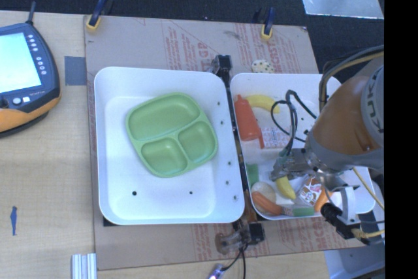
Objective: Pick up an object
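Note:
The right bin [307, 83] holds several toy items: an orange-red bottle [247, 119], a yellow banana [262, 102], a small yellow piece [285, 188], an orange and white food item [265, 202] and a printed packet [309, 193]. My gripper [291, 168] hangs low over the bin's front part, just above the small yellow piece. The arm's orange band [344, 127] and wrist cover the bin's right side. The left bin [111, 140] holds a green divided plate [172, 134].
A teach pendant [25, 78] lies on the bench at the far left. Clamps [96, 15] [268, 24] pin the brown board at its back edge. A small spotted disc [262, 66] rests behind the right bin. Cables run at the front edge [236, 244].

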You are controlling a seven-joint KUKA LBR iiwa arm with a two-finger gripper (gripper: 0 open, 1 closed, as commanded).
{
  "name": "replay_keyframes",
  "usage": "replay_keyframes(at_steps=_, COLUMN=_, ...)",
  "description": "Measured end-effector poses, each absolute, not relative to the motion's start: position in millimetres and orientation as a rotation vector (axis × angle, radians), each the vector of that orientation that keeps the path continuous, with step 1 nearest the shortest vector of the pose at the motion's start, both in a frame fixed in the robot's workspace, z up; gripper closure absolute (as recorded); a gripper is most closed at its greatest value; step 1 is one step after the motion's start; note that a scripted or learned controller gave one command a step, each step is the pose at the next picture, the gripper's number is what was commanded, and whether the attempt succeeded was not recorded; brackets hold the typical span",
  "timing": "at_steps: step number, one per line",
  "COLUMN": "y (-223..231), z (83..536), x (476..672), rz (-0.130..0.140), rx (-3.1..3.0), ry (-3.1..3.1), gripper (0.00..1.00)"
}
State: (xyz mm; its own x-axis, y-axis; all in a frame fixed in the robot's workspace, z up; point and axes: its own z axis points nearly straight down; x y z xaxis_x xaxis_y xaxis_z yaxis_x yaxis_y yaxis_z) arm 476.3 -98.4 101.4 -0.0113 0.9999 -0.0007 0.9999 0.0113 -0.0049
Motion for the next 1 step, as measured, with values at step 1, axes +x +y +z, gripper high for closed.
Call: replay_keyframes(at_steps=1, y=-37.0, z=204.4, x=551.4, rz=0.001, rx=-2.215, ry=-2.225, gripper=1.00)
